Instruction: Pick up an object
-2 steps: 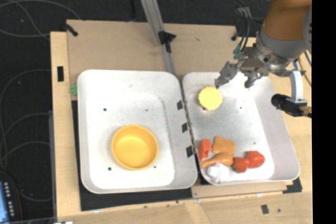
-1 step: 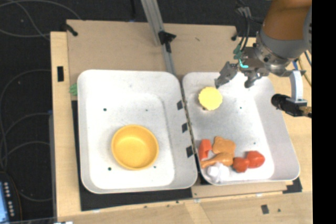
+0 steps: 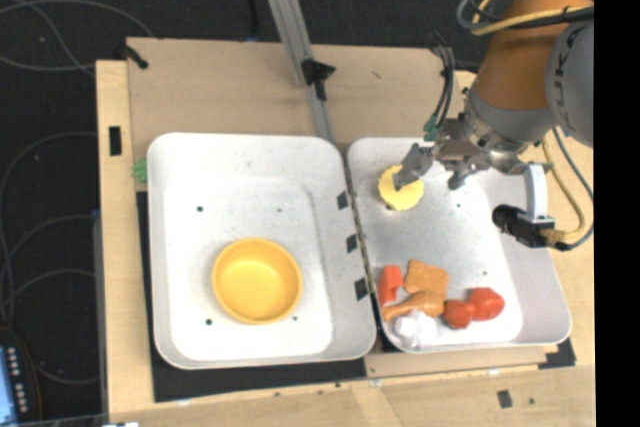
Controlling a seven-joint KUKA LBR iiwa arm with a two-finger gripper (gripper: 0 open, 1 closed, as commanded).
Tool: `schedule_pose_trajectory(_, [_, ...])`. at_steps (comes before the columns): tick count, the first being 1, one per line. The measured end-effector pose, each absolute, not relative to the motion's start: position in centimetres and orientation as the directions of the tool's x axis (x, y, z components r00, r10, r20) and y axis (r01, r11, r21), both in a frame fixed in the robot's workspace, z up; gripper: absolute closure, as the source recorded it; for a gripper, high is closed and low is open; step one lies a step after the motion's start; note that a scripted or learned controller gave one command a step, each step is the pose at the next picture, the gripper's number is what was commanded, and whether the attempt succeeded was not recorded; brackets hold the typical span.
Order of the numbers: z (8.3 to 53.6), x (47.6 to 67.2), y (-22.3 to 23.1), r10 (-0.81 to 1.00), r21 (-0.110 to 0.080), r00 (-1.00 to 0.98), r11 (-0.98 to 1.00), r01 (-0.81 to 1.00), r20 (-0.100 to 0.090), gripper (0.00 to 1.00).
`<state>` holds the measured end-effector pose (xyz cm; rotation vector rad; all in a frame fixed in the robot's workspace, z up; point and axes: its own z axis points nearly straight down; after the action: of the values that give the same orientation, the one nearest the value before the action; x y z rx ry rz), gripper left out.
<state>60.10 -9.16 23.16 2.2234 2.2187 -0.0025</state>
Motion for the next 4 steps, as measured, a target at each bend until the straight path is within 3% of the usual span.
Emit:
schedule_pose_trajectory(2, [13.1, 58.9, -9.9, 1.000, -0.006, 0.002, -0.002, 1.000, -0.002, 0.00])
schedule_pose_trajectory(3, [14.5, 59.2, -9.8, 1.000, 0.003, 0.007, -0.007, 1.000, 0.002, 1.00])
schedule_pose_trajectory(4, [20.1, 58.5, -9.9, 1.000, 0.002, 0.003, -0.003, 1.000, 0.000, 1.00])
